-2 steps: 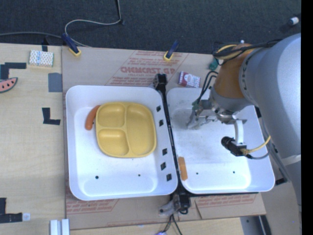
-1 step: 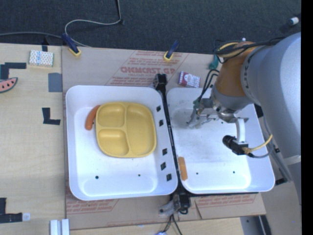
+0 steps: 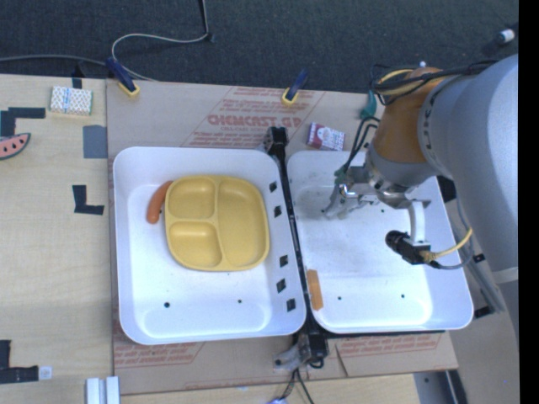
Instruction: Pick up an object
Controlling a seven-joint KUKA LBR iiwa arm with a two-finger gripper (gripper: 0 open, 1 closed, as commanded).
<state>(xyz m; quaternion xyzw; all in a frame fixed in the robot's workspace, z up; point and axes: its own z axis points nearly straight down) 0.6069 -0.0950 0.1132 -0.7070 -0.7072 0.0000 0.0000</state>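
Note:
My gripper (image 3: 339,204) hangs over the upper middle of the right bin (image 3: 379,310), its metal fingers pointing left and down. Nothing shows between them. A small orange piece (image 3: 314,289) lies at the right bin's left wall, well below the gripper. In the left bin (image 3: 202,314) a yellow divided plate (image 3: 217,222) lies flat, with an orange-red sausage-shaped piece (image 3: 156,203) against its left edge.
A black divider (image 3: 286,225) runs between the two bins. A small red-and-white packet (image 3: 325,136) lies on the cardboard just behind the right bin. Yellow-and-blue clamps (image 3: 123,76) (image 3: 296,87) hold the cardboard's back edge. A cable hangs by the arm's wrist (image 3: 421,247).

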